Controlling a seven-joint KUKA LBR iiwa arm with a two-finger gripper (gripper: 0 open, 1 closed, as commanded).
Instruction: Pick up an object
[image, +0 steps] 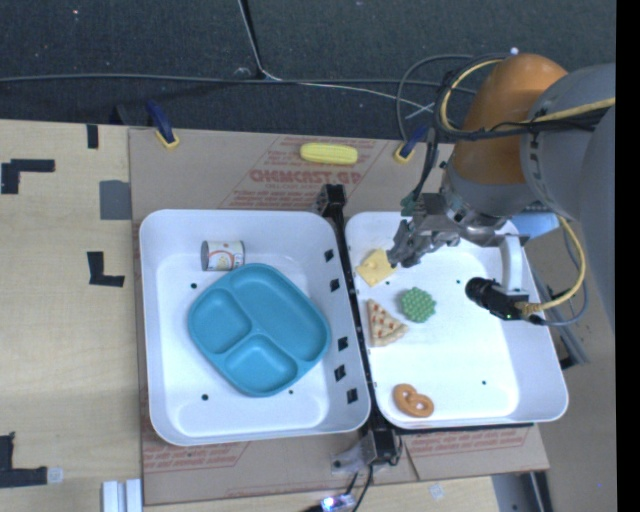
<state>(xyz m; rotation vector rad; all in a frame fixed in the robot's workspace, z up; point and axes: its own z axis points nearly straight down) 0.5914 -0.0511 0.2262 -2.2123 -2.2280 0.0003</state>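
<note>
You are looking at the gripper (405, 250) hanging over the right bin (500, 400), its tip just beside the yellow cheese wedge (375, 268) near that bin's left wall. Whether anything is being held, you cannot tell. The green ball (417, 304) and pizza slice (382, 323) are lying just below.

So there's a yellow banana-looking thing (328, 153) on the far cardboard (200, 170), two blue clamps (160, 125) at its far corners, black cables (250, 50) behind.
</note>
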